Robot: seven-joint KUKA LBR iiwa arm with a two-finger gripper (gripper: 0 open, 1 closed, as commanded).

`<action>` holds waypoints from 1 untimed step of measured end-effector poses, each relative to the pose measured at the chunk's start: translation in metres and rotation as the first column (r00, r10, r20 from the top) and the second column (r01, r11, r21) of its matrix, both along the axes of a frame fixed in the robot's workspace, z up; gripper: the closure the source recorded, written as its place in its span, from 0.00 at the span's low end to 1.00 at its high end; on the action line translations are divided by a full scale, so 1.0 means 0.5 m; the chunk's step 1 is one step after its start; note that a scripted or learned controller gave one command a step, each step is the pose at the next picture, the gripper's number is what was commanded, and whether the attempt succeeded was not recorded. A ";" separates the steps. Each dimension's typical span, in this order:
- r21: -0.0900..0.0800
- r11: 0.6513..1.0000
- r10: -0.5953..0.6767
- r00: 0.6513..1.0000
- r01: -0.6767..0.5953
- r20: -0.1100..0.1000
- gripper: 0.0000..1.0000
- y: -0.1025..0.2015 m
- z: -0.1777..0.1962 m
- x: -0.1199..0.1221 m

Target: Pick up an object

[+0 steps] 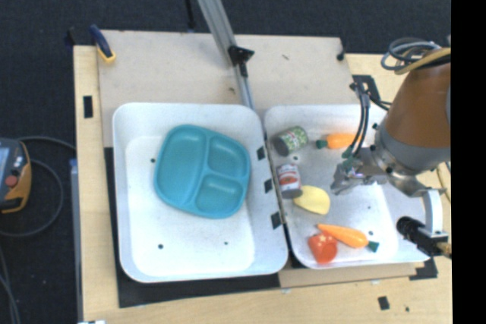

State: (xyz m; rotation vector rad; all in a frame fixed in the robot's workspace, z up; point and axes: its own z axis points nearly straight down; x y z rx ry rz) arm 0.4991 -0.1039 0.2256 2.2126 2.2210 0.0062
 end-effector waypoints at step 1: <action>0.000 1.000 0.000 1.000 0.000 0.000 1.00 -0.002 0.107 0.004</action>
